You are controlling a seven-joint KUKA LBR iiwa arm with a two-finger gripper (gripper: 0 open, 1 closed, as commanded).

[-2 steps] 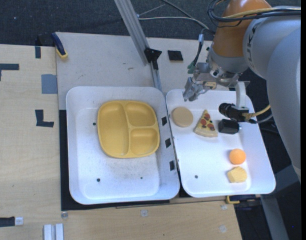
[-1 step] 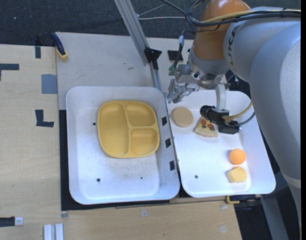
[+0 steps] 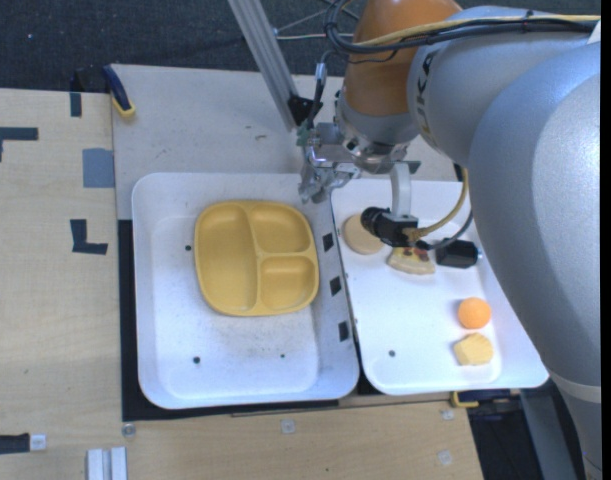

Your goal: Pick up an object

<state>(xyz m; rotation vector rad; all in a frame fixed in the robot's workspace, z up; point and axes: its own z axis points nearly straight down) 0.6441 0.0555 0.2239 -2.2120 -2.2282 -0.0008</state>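
My gripper (image 3: 313, 186) hangs over the far right corner of the left bin (image 3: 170, 353), just above the divider between the two bins. A yellow divided plate (image 3: 255, 256) lies in the left bin, its top right corner just below and left of the gripper. The right bin (image 3: 415, 333) holds a tan round disc (image 3: 358, 238), a tan piece with red spots (image 3: 413, 261), an orange ball (image 3: 474, 313) and a yellow block (image 3: 473, 350). Nothing shows in the gripper's grasp.
The grey arm with its orange band (image 3: 395, 38) covers the upper right and overhangs the right bin's far side. A slanted metal bar (image 3: 260, 38) stands behind the bins. A blue and yellow clamp (image 3: 118, 90) sits at the bench's far left.
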